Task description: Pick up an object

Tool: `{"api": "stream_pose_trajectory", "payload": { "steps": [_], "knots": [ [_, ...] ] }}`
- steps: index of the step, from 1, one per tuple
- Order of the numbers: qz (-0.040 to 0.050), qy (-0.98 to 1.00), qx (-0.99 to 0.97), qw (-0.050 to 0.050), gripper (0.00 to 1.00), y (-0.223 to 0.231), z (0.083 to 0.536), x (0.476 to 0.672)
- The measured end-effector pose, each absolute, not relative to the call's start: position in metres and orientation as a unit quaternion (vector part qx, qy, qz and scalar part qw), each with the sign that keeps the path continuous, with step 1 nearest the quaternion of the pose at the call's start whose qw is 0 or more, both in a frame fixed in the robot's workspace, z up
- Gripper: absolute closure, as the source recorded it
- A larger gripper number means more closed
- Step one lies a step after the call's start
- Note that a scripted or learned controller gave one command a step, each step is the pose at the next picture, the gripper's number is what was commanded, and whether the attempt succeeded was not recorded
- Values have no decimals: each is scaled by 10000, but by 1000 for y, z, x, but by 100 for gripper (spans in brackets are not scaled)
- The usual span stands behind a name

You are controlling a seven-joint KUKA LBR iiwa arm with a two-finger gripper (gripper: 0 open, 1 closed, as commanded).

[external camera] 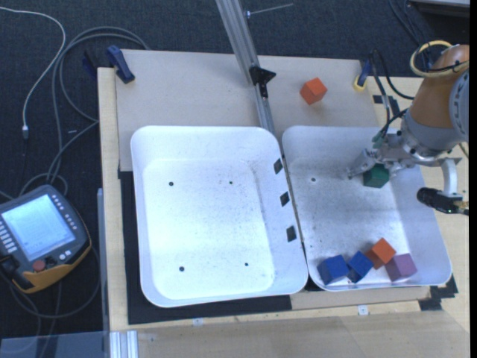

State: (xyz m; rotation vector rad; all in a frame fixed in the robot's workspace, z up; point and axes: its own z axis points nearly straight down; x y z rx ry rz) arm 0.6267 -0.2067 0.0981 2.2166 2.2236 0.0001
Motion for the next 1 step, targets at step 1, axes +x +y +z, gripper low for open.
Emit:
{"api": "stream_pose_trajectory", "payload": {
  "steps": [1],
  "knots": [
    [4,7082,7060,29,100,-208,112,627]
  ]
}}
